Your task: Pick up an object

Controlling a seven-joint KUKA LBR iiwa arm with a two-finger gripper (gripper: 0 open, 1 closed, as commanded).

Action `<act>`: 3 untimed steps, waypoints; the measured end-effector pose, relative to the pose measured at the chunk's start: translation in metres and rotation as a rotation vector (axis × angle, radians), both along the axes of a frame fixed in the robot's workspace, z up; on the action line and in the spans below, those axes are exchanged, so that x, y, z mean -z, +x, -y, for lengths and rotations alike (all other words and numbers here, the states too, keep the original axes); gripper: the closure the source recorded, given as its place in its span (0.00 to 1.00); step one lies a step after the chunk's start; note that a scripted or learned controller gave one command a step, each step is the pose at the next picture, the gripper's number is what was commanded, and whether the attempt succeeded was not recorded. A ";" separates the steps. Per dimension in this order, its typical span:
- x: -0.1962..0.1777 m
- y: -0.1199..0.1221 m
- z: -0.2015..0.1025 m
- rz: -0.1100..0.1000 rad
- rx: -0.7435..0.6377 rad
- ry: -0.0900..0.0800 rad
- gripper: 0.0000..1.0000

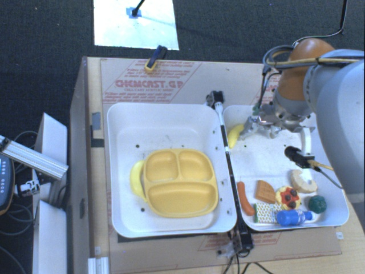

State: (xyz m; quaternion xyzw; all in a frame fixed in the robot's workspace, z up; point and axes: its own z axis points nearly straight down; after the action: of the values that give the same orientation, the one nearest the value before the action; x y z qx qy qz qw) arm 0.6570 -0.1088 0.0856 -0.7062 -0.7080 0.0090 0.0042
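You are looking down at a slant on a tabletop (171,79) that is carrying two shallow white bins side by side. Your grey arm (342,96), with its orange band, is reaching in from the right. Its gripper (254,127) is hanging over the far left corner of the right bin (262,158). From this angle you cannot tell whether the jaws are standing wide or narrow. The thing nearest the gripper is a small yellow banana (234,135), which is lying just beside it against the right bin's left wall. The other things in that bin are sitting in a cluster along its near edge, well apart from the gripper. An orange-red sausage (245,197) is lying by the left wall, with an orange wedge (265,191) just beside it. A speckled square (266,212) is resting in front of the wedge. Next to the square, a blue bottle (293,216) is lying on its side. A small round pizza (288,197) is sitting behind the bottle, and a pale ring-shaped doughnut (302,180) is sitting behind the pizza. A dark green ball (317,204) is resting near the right wall. In the left bin (122,130), a yellow divided plate (179,181) is lying flat. It is partly covering another yellow piece (137,178) at its left side.
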 end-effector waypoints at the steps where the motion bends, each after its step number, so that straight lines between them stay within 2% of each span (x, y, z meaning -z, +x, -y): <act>1: 0.000 0.006 -0.006 -0.011 0.001 -0.005 0.00; 2: -0.001 0.006 -0.011 -0.007 0.003 -0.011 0.00; 3: -0.012 0.007 -0.016 -0.011 -0.001 0.002 1.00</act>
State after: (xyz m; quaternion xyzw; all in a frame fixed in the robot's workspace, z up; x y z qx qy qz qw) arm 0.6641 -0.0926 0.0974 -0.7059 -0.7082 0.0120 0.0087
